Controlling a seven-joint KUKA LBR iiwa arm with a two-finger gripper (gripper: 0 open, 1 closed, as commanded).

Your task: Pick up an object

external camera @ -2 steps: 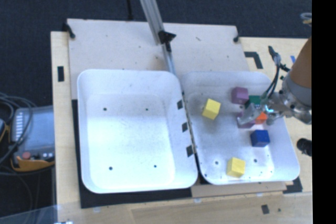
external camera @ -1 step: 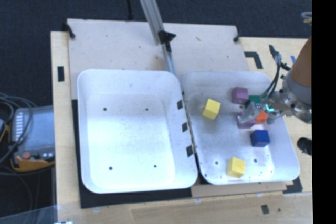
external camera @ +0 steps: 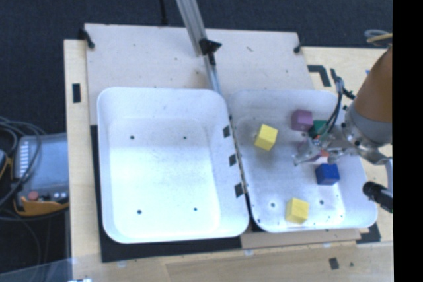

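Camera view: two yellow cubes (external camera: 266,137) (external camera: 297,210), one blue cube (external camera: 327,174), one purple block (external camera: 302,119); pincer (external camera: 310,150) grip unclear.

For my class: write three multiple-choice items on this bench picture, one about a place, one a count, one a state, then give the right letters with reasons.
1. Which bin holds the blocks? A the left bin, B the right bin, C both.
2. How many yellow blocks are there? A one, B two, C three.
3. How does the blue block lie? A on the bin floor, B stacked on another block, C outside the bins.

Key: B, every block lies in the right bin; B, one yellow block lies near its middle and another near its front; A, it rests on the floor just below the gripper.
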